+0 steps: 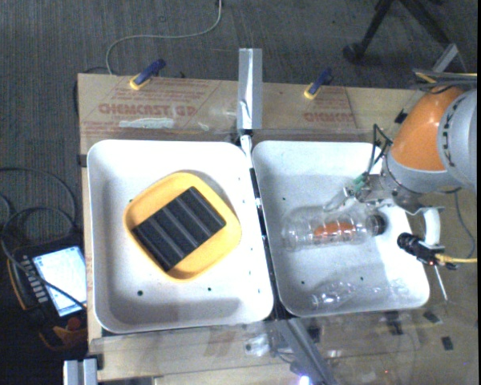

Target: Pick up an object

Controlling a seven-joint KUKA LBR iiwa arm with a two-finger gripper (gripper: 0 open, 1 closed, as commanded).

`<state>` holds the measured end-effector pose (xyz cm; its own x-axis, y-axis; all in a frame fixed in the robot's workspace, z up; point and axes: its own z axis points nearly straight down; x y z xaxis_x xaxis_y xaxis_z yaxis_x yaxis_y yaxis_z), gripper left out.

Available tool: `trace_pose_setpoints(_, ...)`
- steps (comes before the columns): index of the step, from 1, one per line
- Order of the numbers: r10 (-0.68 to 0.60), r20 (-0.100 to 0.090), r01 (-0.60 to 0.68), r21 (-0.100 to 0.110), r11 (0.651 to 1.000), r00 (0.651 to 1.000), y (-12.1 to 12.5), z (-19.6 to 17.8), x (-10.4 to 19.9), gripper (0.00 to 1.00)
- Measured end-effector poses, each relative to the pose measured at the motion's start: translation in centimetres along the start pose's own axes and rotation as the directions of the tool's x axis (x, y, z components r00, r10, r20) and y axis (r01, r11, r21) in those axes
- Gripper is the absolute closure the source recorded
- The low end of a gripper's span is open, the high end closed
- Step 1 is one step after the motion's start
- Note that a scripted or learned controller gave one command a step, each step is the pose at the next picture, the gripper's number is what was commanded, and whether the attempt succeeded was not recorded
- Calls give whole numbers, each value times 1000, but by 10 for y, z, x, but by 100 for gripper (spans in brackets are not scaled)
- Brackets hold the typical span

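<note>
A clear plastic bottle (330,228) with an orange label lies on its side in the right bin (305,167). Its cap end points right. My gripper (364,196) hangs low over the bin at the bottle's right end, close to or touching it; the grey wrist and orange band (425,139) rise behind it to the right. A yellow pad with a black ribbed top (182,224) lies in the middle of the left bin (112,167).
A second clear plastic item (337,297) lies near the right bin's front wall. A metal post (249,87) stands behind the seam between the bins. Clamps (147,74) and cables sit at the bench's back edge, and a handheld screen (54,273) lies at far left.
</note>
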<state>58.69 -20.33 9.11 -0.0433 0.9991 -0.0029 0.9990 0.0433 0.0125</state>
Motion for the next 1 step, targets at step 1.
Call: trace_pose_setpoints(1,-179,-4,179,-11,984,984,-30,-2,-11,0)
